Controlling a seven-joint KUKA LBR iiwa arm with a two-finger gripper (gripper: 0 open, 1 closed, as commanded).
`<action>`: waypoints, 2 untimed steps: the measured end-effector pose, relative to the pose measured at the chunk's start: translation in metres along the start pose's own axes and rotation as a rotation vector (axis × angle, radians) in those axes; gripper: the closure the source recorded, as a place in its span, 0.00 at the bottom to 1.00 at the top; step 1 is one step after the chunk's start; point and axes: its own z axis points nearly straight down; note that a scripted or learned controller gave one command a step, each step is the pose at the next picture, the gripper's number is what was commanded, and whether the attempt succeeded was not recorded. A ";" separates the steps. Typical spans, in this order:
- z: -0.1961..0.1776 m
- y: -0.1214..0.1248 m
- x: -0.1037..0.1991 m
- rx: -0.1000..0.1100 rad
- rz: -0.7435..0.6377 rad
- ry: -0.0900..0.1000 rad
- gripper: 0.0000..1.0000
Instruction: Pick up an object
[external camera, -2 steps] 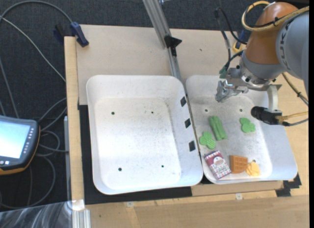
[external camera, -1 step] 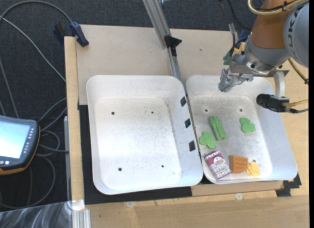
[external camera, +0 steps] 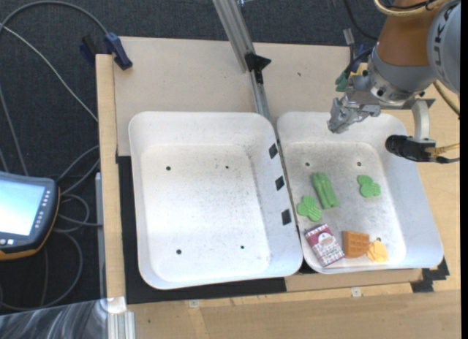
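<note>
Over the far rim of the right-hand shallow white plastic bin I see my grey two-finger metal gripper hanging, below the arm's orange band. From this angle I cannot tell how it stands, and I see nothing held in it.

Every object lies in that right bin. Nearest the gripper, though well apart from it, is a long green ridged plastic block; its long axis runs from far to near, leaning slightly toward the right at the near end. Just beside its near end, to the left, sits a green lobed plastic piece. A second green lobed piece lies to the right. Along the near wall are a small dark-red printed packet, an orange waffle-textured square and a yellow crinkled piece touching it. On the left sits the other white bin.
</note>
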 end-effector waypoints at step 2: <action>-0.012 -0.032 0.101 0.007 -0.006 0.004 1.00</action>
